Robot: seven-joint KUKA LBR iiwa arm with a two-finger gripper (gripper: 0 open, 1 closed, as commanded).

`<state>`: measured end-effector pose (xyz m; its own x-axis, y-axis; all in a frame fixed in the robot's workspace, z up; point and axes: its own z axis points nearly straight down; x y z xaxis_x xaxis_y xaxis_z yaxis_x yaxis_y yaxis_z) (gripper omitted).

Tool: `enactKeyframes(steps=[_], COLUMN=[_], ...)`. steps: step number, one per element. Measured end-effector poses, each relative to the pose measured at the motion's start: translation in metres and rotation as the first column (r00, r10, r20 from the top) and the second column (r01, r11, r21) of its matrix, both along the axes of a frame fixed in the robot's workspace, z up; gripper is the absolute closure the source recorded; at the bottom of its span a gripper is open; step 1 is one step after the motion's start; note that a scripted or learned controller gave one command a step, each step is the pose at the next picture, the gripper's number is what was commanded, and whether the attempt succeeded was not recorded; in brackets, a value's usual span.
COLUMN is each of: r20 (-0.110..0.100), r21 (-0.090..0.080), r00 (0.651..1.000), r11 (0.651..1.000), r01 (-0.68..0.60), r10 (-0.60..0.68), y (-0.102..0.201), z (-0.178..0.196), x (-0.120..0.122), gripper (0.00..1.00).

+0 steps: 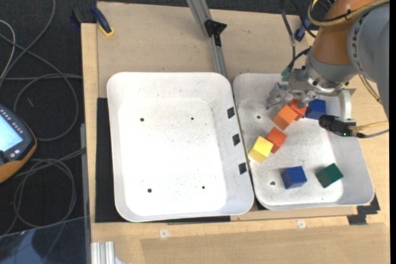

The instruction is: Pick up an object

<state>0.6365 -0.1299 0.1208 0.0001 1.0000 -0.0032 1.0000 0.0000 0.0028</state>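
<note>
Hanging low over the right bin (356,195), the gripper (291,102) has an orange block (288,114) at its tips; its jaws' opening I cannot tell. Other blocks lie loose nearby.

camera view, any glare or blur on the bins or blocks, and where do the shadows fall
Camera view: soft, even light, no strong glare on the left bin or right bin; blocks such as the yellow block look sharp, with faint shadows close beneath them; the gripper region is cluttered, so its detail is hard to read.
</note>
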Motion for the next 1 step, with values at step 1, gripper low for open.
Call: enactKeyframes(steps=[1], r20=[0.006], r21=[0.002], r00=[1.000], r11=[1.000], r01=[-0.001], r10=[0.001], y=[0.0005], z=[0.0150], x=[0.0020], gripper=[1.00])
